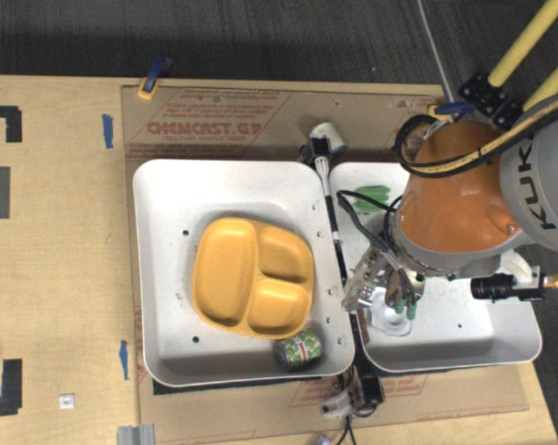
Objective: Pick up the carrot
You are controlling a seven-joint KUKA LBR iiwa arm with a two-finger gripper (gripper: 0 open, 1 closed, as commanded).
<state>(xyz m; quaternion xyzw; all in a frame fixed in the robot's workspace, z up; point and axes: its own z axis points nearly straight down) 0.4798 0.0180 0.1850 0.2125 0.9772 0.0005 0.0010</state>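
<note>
**Bench with two white bins, arm over the right one**

Seen from above, at a slant. Left bin [158,248]: holds a yellow three-compartment plate [253,274], lying flat near the middle, and a small green-and-red can [299,349] on its side just beside the plate's near edge, close to the bin's near wall. Label on the can too small to read.

Right bin [501,336]: largely covered by the arm's orange band [455,193] and grey wrist. Gripper [383,290] low over the bin's left part, close to the wall between the bins; whether open or closed cannot be told. Just beside it, something pale and see-through [395,321], not identifiable. Green item [372,195] near the bin's far left corner, partly hidden by cables.

Location of the carrot: cannot be told from this view.

Readable writing: "CHEMCAST GP" in red, repeated on the brown cardboard sheet [205,123] under the bins; black "KU" on the grey arm link [538,202], the rest cut off by the frame.
</note>
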